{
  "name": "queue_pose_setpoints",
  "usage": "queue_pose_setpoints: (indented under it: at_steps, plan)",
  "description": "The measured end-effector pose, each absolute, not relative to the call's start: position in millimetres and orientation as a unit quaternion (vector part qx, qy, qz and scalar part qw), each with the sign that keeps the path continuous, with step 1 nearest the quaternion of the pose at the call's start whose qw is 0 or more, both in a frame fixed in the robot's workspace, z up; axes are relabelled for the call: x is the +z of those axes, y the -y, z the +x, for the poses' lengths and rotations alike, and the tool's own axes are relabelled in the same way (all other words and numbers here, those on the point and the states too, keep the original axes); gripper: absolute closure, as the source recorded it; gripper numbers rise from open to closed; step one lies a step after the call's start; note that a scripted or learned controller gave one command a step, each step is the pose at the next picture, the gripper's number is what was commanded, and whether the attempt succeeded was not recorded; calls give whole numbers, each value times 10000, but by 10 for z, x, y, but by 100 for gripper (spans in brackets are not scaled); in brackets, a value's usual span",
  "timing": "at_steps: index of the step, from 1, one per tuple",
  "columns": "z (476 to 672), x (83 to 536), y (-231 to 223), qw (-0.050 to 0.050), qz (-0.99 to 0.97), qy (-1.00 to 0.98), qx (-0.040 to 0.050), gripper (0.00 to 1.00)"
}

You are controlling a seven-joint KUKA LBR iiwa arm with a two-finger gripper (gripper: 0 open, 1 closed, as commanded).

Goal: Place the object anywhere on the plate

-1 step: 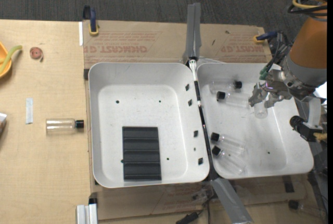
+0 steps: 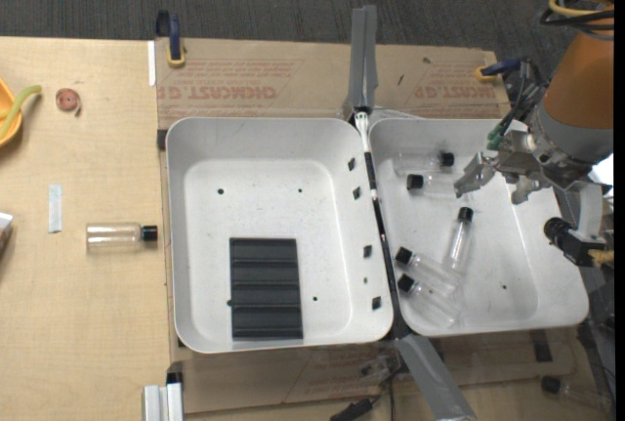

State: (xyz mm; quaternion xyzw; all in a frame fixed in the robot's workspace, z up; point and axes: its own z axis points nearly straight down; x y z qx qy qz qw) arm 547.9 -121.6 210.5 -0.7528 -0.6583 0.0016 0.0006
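Camera view: the gripper (image 2: 498, 177) hangs with fingers spread, holding nothing, over the right bin (image 2: 547, 312), where clear bottles (image 2: 457, 238) lie. The dark ridged plate (image 2: 265, 289) sits in the left bin (image 2: 195, 214). Cardboard (image 2: 234, 82) shows mirrored "CHEMCAST GP" print

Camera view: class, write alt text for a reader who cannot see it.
A grey-and-orange robot arm's gripper hovers over the right white bin, which holds several clear black-capped vials. The left bin holds a dark ridged plate.
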Motion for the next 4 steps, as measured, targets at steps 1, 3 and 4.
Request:
queue_pose_setpoints:
  at_steps: [1,3,4]
  plan:
    - [6445,2720,1555,-5,-7152,6989,10,0]
    - [5345,4261,2224,-2,-7648,6443,15,0]
    - [5869,4399,1446,0,-8378,5459,21,0]
